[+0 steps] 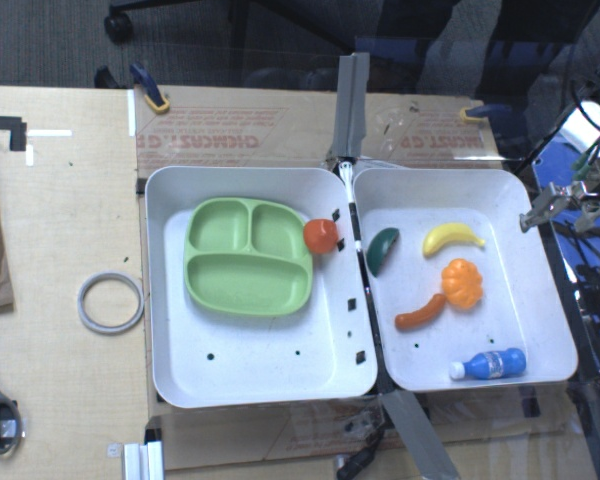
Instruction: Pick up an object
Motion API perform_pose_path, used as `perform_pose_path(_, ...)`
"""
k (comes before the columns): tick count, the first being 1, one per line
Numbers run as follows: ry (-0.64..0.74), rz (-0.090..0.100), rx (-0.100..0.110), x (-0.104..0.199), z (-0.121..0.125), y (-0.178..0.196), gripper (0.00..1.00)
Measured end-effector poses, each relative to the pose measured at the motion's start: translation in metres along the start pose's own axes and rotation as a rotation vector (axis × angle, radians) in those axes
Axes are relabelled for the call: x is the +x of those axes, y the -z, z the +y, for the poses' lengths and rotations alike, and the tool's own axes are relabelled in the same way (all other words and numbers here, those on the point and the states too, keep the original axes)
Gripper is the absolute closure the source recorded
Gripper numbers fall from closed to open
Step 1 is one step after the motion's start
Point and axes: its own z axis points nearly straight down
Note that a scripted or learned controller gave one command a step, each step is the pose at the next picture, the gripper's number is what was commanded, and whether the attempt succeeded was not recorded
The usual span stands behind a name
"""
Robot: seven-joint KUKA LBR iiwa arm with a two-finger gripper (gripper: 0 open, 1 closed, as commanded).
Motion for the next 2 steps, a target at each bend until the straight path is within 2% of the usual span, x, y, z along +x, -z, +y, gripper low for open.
perform_pose_path(1,0.007,0.008,0.002,0.0,0.038,-0.167,0.0)
perform_pose_path(2,-0.001,0.001,0.0,0.072,-0.004,-0.187,0.0)
